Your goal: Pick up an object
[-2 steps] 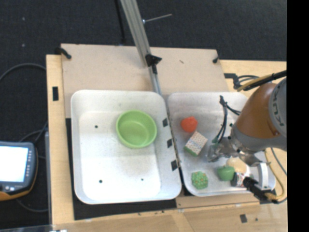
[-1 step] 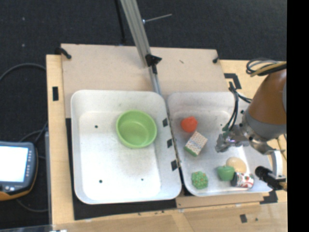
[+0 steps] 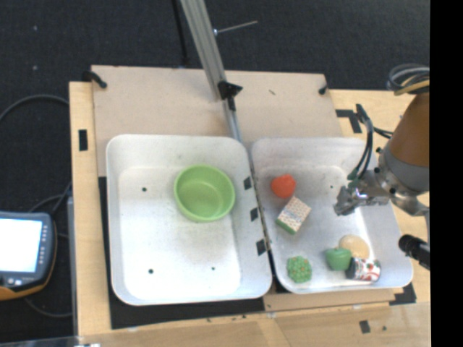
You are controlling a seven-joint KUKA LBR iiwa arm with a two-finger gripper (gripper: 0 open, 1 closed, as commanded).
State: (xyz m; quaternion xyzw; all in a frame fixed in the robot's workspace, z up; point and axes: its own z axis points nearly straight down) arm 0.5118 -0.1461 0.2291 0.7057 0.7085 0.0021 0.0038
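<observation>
left bin (image 3: 130,266): green bowl (image 3: 205,193) | right bin (image 3: 311,154): orange ball (image 3: 283,186), block (image 3: 293,215), gripper (image 3: 349,201) above

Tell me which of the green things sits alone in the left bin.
The green bowl: it is the sole green item in the left bin. The bumpy green ball and the smooth green piece both lie in the right bin.

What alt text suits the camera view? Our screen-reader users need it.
A grey arm's gripper hovers over the right bin, above an orange ball, a patterned block and green toys. The left bin holds a green bowl.
</observation>
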